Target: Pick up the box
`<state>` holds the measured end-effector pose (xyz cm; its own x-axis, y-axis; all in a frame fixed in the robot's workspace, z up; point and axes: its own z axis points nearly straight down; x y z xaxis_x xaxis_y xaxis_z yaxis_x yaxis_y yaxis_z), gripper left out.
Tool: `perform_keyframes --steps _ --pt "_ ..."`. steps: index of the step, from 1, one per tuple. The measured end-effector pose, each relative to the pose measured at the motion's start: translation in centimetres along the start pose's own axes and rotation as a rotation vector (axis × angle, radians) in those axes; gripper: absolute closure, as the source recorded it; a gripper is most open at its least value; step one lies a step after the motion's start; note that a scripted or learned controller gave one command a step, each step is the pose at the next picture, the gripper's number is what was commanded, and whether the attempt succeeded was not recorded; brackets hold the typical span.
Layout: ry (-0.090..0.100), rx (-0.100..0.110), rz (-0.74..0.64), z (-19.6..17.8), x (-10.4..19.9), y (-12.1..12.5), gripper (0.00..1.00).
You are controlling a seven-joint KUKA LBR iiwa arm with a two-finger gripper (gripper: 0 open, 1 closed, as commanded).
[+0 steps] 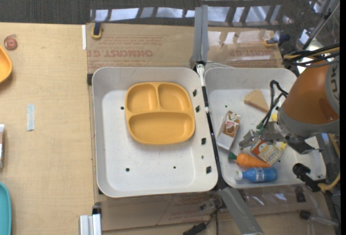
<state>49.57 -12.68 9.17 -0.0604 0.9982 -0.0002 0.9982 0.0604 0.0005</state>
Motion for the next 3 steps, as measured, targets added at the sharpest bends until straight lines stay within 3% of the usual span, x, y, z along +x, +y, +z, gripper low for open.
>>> perform_keyframes --steps 1,2,3 --pt "-0.001 0.000 0.005 -0.9 -0.2 0.0 1.00" --pt "0.000 0.002 -0.128 -9.9 4.3 -1.5 1.00" --pt "0.000 0.002 -0.128 -9.9 4.3 -1.5 0.00"
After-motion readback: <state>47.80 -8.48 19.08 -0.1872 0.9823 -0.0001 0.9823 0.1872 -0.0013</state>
